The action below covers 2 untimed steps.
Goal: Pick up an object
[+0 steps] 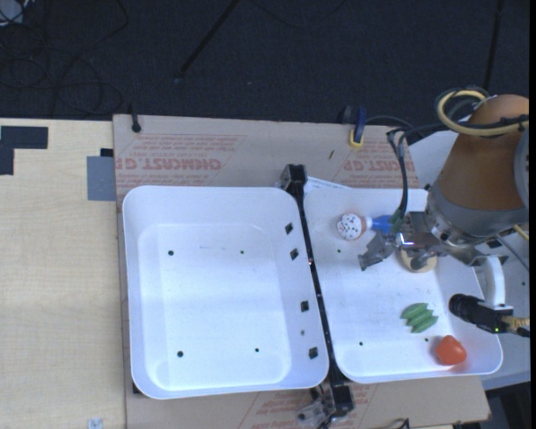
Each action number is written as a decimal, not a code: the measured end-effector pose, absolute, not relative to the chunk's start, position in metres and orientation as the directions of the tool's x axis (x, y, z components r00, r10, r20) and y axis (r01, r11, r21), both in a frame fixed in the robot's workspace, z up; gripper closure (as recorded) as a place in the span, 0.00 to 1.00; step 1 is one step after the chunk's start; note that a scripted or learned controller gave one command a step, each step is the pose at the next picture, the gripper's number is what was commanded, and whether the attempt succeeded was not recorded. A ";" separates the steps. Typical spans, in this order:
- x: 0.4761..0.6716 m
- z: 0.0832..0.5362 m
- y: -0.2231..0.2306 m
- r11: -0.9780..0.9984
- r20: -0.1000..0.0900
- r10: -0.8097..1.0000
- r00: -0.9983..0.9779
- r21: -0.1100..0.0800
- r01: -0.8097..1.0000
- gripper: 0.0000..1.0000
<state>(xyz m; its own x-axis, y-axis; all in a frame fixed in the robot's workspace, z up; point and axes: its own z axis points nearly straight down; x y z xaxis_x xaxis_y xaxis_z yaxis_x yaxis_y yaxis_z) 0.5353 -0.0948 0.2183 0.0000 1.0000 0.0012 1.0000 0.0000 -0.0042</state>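
Nearest, in the front right corner of the right bin (339,347), lies a red-orange rounded object (449,351); just behind it and a little to its left lies a green pod-like object (420,317), apart from it. The left bin (134,284) stands alongside, rim against rim; both rest on a sheet of cardboard (205,155) with red print, laid on the pale wooden desk (45,284).

Further back in the right bin, the grey arm (482,164) with its orange band reaches in from the right; its pincer (373,257) hangs low over the bin floor, and whether it is released or clenched cannot be told; nothing is seen in its grasp. A tan round object (420,262) lies just right of it, partly hidden by the wrist. Behind the pincer sits a white ball with dark dots (349,226), near the divide between the bins; a small blue object (381,225) sits just right of the ball.

Farthest, a blue and yellow clip (357,130) stands at the cardboard's back edge.
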 end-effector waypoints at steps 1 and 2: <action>0.638 0.202 -0.136 0.003 -0.003 1.000 -0.003 0.005 1.000 0.00; 0.642 0.113 -0.181 -0.002 -0.001 1.000 0.002 -0.009 1.000 0.00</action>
